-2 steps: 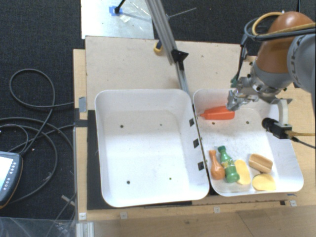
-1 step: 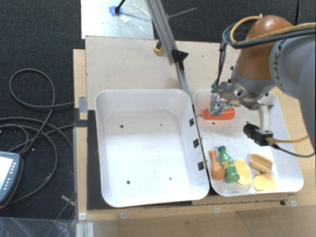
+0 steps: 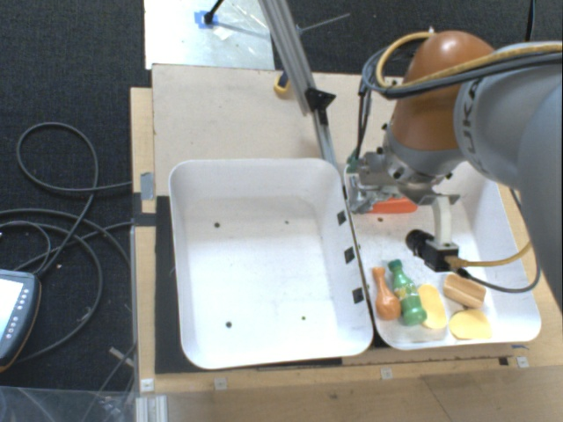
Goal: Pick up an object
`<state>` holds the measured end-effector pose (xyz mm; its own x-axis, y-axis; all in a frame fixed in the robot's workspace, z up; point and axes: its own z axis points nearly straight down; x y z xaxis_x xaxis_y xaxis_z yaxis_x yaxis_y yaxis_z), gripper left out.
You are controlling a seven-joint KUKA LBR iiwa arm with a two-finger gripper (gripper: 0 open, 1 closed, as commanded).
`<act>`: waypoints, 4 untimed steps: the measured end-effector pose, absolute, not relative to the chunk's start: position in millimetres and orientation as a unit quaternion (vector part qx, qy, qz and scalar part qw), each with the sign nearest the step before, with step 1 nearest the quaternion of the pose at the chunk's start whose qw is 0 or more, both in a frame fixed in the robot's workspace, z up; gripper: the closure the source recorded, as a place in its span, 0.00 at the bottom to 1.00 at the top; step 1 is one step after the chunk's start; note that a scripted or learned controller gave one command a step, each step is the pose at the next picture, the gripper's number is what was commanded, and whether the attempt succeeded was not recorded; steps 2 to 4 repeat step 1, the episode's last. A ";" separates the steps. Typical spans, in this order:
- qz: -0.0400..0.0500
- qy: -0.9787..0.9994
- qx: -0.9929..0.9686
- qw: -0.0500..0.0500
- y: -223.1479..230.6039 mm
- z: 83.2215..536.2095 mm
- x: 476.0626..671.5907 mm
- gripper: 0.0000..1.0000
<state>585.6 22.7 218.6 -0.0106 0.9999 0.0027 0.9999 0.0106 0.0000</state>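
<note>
Camera view. My gripper (image 3: 363,196) stands low in the upper left corner of the right bin (image 3: 489,216), close against the wall it shares with the left bin (image 3: 255,262). I cannot tell whether it is open or closed, because my own wrist covers it from above. A red-orange piece (image 3: 394,206) lies on the bin floor just beside the gripper, partly under the wrist. Contact cannot be confirmed, and nothing is seen held.

Judgement: the step in hand is the grasp of that piece. To do it well I should centre over the piece, not over the dividing wall, which looks near enough to foul one side of the gripper. I should close only once low enough, then lift straight up and check that the piece comes along.

Other candidates lie in the lower part of the same bin: a carrot (image 3: 385,297), a green bottle (image 3: 405,293), a yellow slice (image 3: 432,307), a tan block (image 3: 464,290) and a yellow disc (image 3: 471,325). They sit packed together, so they would be harder to isolate.

Surface: both bins are smooth, white and shallow, and small things may slide. They rest on a pale desk (image 3: 229,112).

Room: dark carpet (image 3: 70,60) surrounds the desk, with loose cables (image 3: 57,161) at the left of the frame. A handheld screen (image 3: 10,310) sits at lower left. A metal pole (image 3: 288,47) slants down from the top.
</note>
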 end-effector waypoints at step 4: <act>-0.001 -0.711 -0.703 0.001 74.3 231.7 566.2 1.00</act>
